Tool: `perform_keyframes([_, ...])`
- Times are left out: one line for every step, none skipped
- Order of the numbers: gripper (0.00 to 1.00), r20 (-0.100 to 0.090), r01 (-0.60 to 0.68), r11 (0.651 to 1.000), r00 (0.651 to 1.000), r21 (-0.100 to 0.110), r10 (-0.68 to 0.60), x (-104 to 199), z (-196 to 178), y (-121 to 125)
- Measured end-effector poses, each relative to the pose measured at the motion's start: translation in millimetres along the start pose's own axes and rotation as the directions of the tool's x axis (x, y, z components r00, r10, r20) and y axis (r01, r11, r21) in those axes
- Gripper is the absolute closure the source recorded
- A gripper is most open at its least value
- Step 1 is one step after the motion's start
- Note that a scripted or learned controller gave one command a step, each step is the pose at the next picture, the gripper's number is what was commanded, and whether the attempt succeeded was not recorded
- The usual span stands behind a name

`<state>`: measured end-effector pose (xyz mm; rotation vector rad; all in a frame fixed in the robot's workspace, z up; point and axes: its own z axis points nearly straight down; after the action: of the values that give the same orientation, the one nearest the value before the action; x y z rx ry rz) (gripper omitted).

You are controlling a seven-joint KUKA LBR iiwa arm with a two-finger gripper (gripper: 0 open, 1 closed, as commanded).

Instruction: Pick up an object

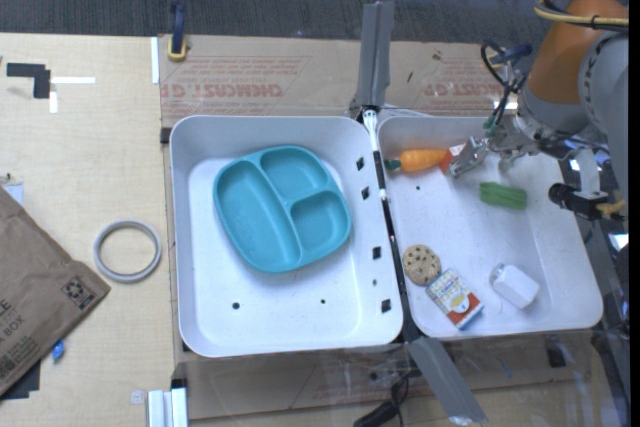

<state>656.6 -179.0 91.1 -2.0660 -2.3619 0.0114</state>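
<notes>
The arm [580,55], grey with a glossy orange band, reaches in over the far right corner of the right bin [560,315], a shallow white tray with rounded corners. Its metal gripper [466,158] hangs low near the bin's far edge, just beside the blunt end of a toy carrot [422,159]; whether the fingers are spread or pressed together cannot be told, and nothing shows between them.

The carrot, smooth orange with a small green top, lies on its side in the far left corner of the right bin. A little to the right of the gripper lies a green, elongated piece [502,196] like a small pickle or bean pod, tilted slightly. Near the bin's left edge rests a round chocolate chip cookie [421,263], tan with dark specks. Just beside it, toward the near edge, lies a small flat carton [453,298] with a red border and yellow print. A pale, rounded white block [516,284] sits toward the near right corner.

The left bin [200,315] holds a teal plastic divided plate [283,207], smooth, with three compartments. On the wooden bench left of the bins lies a ring of tape [127,249], near a brown cardboard sheet [35,295].
</notes>
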Motion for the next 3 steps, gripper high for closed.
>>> perform_keyframes([0.00, -0.003, -0.033, 0.999, 0.999, -0.007, 0.033, -22, 0, -68])
perform_keyframes([1.00, -0.001, -0.036, 0.999, 0.999, -0.009, 0.036, -24, -10, -68])
perform_keyframes([1.00, -0.002, -0.212, 0.977, 0.977, -0.006, 0.212, 69, -127, -37])
